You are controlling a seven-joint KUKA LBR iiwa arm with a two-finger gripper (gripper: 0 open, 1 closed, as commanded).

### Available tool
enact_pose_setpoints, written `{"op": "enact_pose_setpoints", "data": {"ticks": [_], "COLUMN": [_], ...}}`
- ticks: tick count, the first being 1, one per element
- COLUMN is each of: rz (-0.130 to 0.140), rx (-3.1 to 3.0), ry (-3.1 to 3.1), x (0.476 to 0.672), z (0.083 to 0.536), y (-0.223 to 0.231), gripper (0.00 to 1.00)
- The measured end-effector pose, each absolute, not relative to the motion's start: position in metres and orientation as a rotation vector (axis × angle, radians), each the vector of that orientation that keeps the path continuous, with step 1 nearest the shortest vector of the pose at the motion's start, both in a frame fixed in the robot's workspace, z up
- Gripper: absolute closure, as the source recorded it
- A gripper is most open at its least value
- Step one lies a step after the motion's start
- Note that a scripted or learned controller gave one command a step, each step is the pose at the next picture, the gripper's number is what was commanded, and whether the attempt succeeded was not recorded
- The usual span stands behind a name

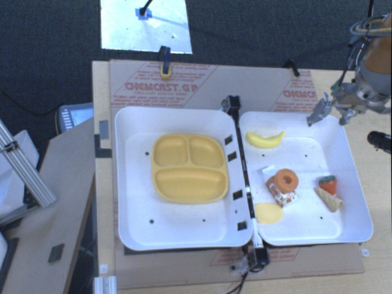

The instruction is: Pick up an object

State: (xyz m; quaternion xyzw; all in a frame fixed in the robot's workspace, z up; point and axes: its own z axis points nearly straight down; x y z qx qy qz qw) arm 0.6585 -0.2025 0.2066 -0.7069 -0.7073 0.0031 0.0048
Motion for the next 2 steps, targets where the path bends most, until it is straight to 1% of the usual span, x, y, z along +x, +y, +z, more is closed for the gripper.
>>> {"op": "enact_pose_setpoints", "data": {"ticks": [1, 2], "rz": [-0.001, 0.0], "rx": [-2.219, -2.218], "ry": [-2.227, -2.227], "x": [0.661, 0.666], "z": [0.216, 0.173], "y": [-0.202, -0.206], "gripper": [0.0, 0.0]}}
